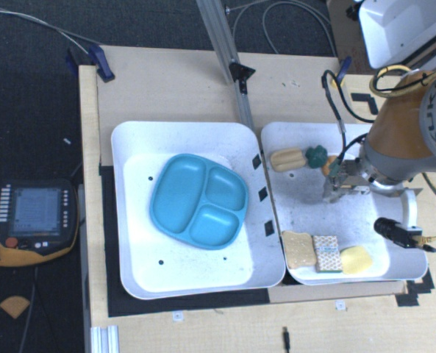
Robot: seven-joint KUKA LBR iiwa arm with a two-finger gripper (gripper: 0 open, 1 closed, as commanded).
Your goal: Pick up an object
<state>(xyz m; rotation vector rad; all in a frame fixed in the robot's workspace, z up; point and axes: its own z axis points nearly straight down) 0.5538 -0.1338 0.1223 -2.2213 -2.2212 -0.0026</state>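
standing on a wooden bench (181,79), two white bins (140,271); pincer (338,188) state unclear.

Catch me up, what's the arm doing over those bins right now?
The arm reaches in over the right bin, with its gripper low near the bin's middle, close to a wooden-handled brush lying toward the far edge. Nothing visibly sits in the gripper. Along the near edge of that bin lie a tan sponge, a patterned sponge and a yellow sponge. The left bin holds a blue divided plate, untouched.
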